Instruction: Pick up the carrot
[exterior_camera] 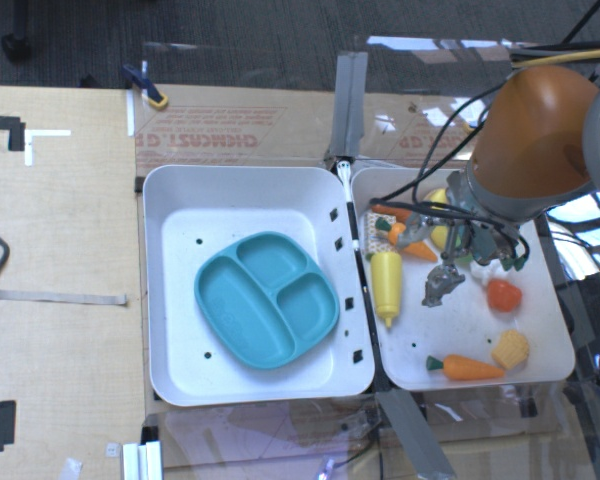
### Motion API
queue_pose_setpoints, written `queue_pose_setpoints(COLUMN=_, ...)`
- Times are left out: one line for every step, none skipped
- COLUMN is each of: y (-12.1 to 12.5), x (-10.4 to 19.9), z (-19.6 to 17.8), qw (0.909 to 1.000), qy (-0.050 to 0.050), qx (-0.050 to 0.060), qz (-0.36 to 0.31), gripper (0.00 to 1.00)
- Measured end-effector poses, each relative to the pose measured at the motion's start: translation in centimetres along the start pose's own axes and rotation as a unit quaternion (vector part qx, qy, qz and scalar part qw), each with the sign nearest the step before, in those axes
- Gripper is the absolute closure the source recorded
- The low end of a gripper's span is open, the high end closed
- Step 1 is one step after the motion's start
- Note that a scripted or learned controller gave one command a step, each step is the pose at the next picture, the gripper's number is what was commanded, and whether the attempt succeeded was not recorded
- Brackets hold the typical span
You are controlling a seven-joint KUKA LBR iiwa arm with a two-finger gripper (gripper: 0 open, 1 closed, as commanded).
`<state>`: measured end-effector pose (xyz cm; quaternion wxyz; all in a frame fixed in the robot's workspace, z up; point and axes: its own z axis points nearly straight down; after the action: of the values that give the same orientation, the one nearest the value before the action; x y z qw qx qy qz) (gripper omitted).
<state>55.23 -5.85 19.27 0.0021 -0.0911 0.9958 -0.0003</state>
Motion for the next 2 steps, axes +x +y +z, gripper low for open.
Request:
queue_pose_setpoints(y=-6.3, x=-2.0, z=4.1, qw=0.9996, qy=0.0, qx=0.0, qz=0.029, gripper=0.0)
queue_pose_setpoints(y=-4.9, x=-4.6, z=9.6, qw=1.0, qy=-0.004, qx=0.002, qz=-0.004, gripper=0.0)
